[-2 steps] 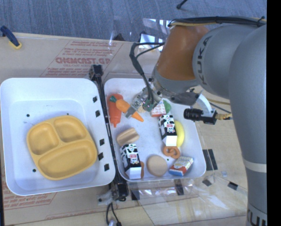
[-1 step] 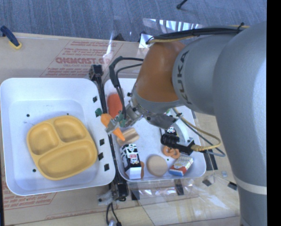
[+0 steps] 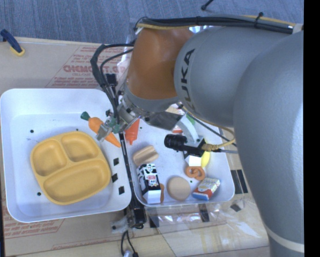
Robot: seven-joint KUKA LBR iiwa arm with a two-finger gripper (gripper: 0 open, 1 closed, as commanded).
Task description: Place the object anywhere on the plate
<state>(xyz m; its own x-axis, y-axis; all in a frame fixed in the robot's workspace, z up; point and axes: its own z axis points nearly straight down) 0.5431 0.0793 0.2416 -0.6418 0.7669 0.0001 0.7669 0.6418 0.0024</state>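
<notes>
A yellow plate (image 3: 69, 167) with three compartments lies in the left bin (image 3: 20, 111). An orange carrot (image 3: 97, 124) with a green top hangs at a slant just past the plate's far right corner, over the left bin. My gripper (image 3: 107, 129) reaches down from the orange-banded wrist and is shut on the carrot around its middle. The carrot's tip pokes out below the fingers toward the wall between the bins. It is not touching the plate.
The right bin (image 3: 224, 189) holds an orange-red piece (image 3: 132, 131), a bread roll (image 3: 145, 155), a cow-patterned carton (image 3: 149, 178), a round bun (image 3: 178, 188), a pretzel (image 3: 194, 172) and a red-and-white carton (image 3: 206, 188). The big arm overhangs this bin.
</notes>
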